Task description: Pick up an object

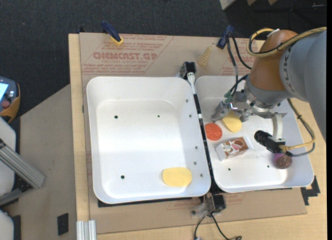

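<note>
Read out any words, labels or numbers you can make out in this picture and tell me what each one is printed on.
"CHEMCAST GP": large reddish letters on the brown board under the bins, behind the left bin.
Smaller reddish print on that board above and below those letters: too blurred to read.
Small red and white packet in the right bin: its printing is too small to read.

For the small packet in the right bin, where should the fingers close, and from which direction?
Probably from straight above, closing across the narrow width of the packet. It lies flat and slightly slanted on the right bin floor, with the orange disc close at its upper left, so the long sides look freer. The gripper sits above.
</note>
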{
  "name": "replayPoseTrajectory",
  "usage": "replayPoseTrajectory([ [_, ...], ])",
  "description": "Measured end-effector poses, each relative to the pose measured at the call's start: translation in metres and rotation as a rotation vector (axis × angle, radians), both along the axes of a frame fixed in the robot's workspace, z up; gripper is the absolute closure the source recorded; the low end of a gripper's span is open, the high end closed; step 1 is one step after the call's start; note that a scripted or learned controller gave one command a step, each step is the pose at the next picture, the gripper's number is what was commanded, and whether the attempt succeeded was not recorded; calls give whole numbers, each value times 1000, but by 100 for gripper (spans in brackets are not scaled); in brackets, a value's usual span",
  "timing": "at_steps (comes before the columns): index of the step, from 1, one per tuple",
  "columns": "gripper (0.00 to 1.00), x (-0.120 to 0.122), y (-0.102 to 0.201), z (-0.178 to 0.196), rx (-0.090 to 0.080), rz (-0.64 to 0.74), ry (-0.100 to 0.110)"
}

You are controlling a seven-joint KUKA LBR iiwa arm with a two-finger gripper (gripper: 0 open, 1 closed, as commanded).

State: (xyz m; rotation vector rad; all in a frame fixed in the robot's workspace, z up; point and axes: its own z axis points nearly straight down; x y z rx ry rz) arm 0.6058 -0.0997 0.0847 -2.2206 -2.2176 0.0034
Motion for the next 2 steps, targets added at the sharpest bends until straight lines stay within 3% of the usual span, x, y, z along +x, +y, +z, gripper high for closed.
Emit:
replayPoseTrajectory([
  [1,0,34,6,0,-2,3,-8],
  [2,0,-22,5,0,1,0,3],
])
